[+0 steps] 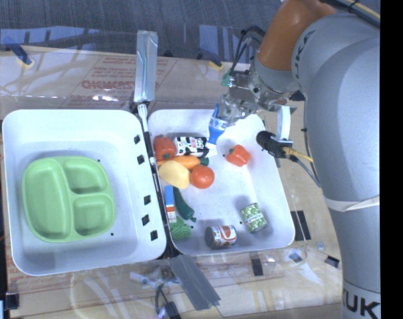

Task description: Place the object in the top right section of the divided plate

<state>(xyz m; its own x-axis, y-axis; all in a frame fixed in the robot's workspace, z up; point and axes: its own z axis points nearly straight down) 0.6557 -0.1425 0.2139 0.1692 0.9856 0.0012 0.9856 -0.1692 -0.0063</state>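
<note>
The green divided plate (pixel 35 228) lies in the left bin (pixel 15 131); its top right section (pixel 85 175) holds nothing. My gripper (pixel 223 117) hangs over the far edge of the right bin (pixel 276 198), reaching in from the right. A small blue and white object (pixel 216 129) sits right at its tip, just above the bin floor. I cannot make out whether that object is gripped or merely lies under the tip.
The right bin's left half holds a cluster: an orange-red pepper (pixel 165 148), a black and white item (pixel 189 144), a carrot (pixel 187 161), a yellow lemon (pixel 174 174), a tomato (pixel 202 177). A small orange pepper (pixel 238 155) lies alone. Two cans (pixel 253 218) (pixel 221 235) and a green toy (pixel 181 227) lie near the front.
</note>
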